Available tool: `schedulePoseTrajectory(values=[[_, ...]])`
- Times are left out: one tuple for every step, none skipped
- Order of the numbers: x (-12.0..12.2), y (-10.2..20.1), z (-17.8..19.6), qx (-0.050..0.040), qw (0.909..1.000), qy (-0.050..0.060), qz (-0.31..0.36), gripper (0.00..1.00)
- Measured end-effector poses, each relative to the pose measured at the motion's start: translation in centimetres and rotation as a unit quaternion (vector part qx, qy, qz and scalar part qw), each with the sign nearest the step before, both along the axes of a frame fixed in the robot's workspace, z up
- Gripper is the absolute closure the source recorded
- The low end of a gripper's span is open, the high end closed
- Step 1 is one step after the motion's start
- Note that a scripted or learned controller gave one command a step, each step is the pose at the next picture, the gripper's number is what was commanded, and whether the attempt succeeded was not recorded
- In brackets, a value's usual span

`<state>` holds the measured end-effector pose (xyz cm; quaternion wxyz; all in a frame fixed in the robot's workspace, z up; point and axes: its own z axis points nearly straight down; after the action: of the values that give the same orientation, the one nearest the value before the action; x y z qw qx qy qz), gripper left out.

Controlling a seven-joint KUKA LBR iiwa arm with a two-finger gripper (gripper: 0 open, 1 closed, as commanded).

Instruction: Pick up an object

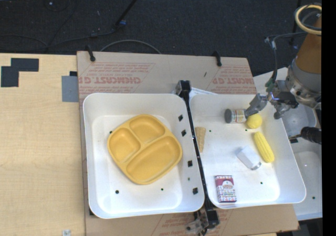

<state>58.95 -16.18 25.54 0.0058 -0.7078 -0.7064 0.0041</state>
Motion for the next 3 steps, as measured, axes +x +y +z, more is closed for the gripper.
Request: schedulePoseTrajectory(values=[[0.2, 0.0, 0.7, -0.0013, 1.0000, -0.006, 0.001, 0.00], [0.4, 0.5, -5.6, -0.0002, 1.0000, -0.003, 0.001, 0.00], [0.7, 1.5, -11.1, -0.0001, 1.0000, -0.004, 0.002, 0.00]])
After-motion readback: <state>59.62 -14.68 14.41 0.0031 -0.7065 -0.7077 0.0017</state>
